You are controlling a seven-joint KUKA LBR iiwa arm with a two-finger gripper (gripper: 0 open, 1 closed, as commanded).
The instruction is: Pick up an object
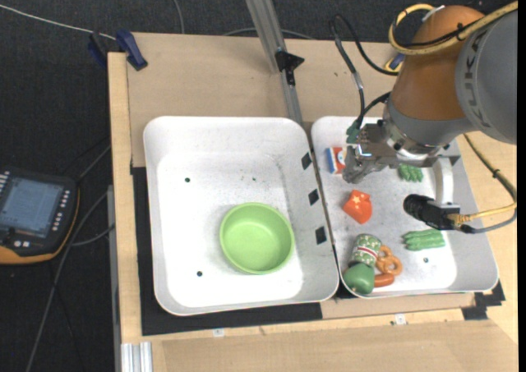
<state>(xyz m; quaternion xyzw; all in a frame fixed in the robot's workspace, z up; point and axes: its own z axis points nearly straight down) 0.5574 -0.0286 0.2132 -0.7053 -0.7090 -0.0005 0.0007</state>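
Observation:
My gripper (357, 170) hangs over the right bin (472, 259), just above an orange-red pepper-shaped toy (357, 207). Nothing shows between its fingers. A red, white and blue item (335, 159) lies beside the gripper on its left. Green toy pieces lie at the right (424, 239) and under the wrist (410, 172). At the bin's front sit a green and white round toy (361, 268) and an orange pretzel-like toy (386, 265).
The left bin (173, 149) holds a light green bowl (256, 237). A metal pole (267, 21) rises behind the bins. A handheld pendant (33, 214) lies off the bench to the left.

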